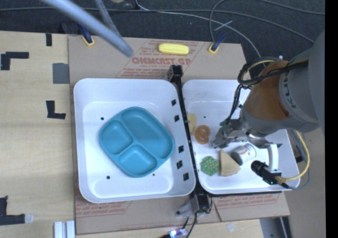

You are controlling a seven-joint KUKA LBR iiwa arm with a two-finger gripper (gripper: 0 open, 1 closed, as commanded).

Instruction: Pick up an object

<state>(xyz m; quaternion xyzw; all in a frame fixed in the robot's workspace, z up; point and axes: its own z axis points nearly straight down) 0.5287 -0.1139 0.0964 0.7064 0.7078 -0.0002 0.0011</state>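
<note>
While the blue divided tray sits alone in the left bin, the pickings crowd the right bin: orange ring, green ball, tan wedge. Gripper hangs low beside them, whether spread or closed, cannot tell.

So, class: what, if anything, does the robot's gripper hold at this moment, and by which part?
It cannot be told. The gripper sits low in the right bin above a tan wedge, beside a green ball.
</note>
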